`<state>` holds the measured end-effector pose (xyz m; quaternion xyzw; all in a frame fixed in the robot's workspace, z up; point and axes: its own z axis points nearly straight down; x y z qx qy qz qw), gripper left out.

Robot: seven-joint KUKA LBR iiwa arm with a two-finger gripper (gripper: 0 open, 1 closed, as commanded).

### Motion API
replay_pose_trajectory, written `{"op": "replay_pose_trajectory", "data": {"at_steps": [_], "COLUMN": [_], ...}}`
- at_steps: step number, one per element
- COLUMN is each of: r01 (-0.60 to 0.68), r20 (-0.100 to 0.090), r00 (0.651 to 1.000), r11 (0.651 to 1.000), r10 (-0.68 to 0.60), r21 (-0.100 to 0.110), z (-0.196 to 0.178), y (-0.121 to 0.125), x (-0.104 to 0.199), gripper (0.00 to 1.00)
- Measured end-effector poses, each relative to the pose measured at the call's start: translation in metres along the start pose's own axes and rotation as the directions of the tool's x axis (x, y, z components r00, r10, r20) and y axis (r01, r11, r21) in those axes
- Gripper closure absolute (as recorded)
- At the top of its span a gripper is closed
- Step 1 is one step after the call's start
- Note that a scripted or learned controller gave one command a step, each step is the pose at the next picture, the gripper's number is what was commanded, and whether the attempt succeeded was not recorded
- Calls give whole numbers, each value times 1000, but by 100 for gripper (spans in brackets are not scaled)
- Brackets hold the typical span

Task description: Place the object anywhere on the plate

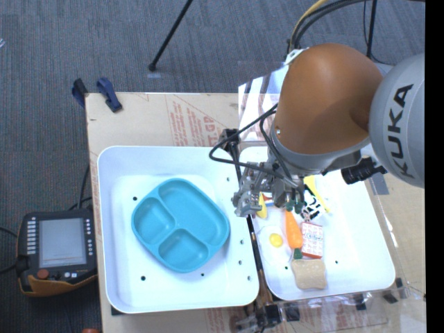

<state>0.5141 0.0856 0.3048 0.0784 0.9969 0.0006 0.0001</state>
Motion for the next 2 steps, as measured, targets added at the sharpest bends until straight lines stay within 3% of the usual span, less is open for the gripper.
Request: {"op": "replay_pose_trajectory", "data": {"at_steps": [1, 2], "r01": [-54, -57], "r20": [-7, -1], "r00": [999, 998], "r11": [999, 998], "r10": [54, 57], "r21": [1, 1], "z": [50, 47], "y": [105, 103], "x": [-1, -3], "gripper": [100, 0]}}
